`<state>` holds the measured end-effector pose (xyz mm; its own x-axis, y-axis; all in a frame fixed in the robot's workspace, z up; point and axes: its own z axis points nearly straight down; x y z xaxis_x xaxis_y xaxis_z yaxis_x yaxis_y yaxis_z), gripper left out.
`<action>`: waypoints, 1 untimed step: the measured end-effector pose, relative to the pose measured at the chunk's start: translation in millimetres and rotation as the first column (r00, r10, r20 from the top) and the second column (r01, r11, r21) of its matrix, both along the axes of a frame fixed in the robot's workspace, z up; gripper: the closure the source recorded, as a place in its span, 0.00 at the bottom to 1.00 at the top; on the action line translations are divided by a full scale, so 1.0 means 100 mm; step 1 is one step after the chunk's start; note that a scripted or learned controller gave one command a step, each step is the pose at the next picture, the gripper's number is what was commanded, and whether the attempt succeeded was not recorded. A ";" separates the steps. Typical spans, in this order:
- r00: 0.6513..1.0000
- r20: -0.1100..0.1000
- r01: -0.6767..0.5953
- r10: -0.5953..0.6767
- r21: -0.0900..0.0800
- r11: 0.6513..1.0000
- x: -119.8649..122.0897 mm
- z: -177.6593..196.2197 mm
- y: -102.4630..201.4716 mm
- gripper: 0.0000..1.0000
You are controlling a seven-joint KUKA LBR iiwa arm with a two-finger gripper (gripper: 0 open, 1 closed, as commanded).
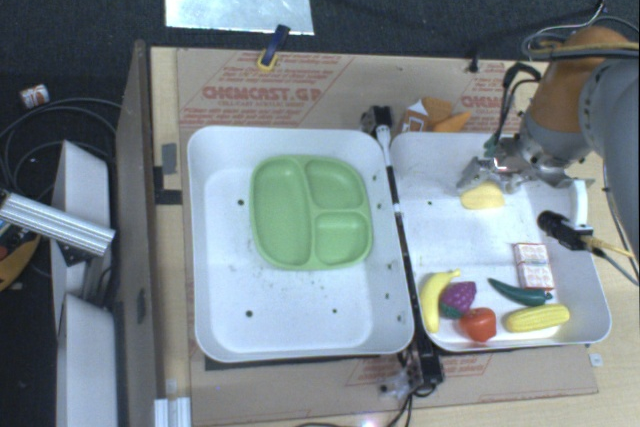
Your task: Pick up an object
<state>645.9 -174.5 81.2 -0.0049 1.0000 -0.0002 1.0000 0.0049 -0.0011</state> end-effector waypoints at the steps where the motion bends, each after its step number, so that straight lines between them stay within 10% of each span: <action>1: 1.000 0.017 -0.003 0.003 -0.003 1.000 0.05 0.20 -0.01 1.00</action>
